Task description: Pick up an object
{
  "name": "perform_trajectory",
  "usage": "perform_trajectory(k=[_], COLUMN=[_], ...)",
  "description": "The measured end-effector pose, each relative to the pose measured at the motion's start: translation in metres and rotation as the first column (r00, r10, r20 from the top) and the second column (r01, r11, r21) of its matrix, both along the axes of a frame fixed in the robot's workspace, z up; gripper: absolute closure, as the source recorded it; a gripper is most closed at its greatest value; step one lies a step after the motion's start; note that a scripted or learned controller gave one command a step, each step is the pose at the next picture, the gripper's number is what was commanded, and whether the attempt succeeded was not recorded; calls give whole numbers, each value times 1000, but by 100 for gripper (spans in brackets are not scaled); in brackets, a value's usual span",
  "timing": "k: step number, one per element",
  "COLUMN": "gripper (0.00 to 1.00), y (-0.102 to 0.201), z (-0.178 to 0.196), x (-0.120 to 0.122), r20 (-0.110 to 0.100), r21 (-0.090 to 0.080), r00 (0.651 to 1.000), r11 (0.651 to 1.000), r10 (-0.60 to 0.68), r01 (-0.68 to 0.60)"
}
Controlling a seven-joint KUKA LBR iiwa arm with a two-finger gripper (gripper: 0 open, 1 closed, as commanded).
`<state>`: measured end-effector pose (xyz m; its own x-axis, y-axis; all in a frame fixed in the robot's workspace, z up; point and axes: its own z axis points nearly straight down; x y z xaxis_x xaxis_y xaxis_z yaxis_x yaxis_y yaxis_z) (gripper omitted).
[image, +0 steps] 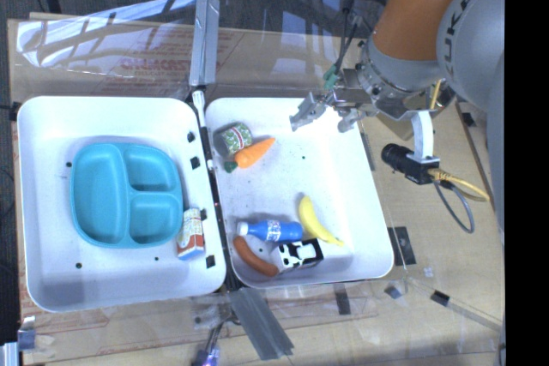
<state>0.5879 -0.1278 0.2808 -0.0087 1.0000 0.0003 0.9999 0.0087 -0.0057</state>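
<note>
My gripper hangs over the back right part of the right bin, fingers spread open with nothing between them. Left of it lie a green-labelled can and an orange carrot, touching each other. Near the front of that bin sit a yellow banana, a blue and white bottle, a brown sausage and a black and white cow-patterned object. All of these lie well apart from the gripper.
The left bin holds a blue divided plate and a small red and white carton at its right wall. A metal divider runs between the bins at the back. Cables trail right of the right bin.
</note>
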Motion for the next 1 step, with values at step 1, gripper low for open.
perform_trajectory(k=[1], gripper=[0], y=[-27], z=[-171], x=[-28], r20=[0], r21=[2], r00=[985], r11=[985], r10=[175], r01=[-175])
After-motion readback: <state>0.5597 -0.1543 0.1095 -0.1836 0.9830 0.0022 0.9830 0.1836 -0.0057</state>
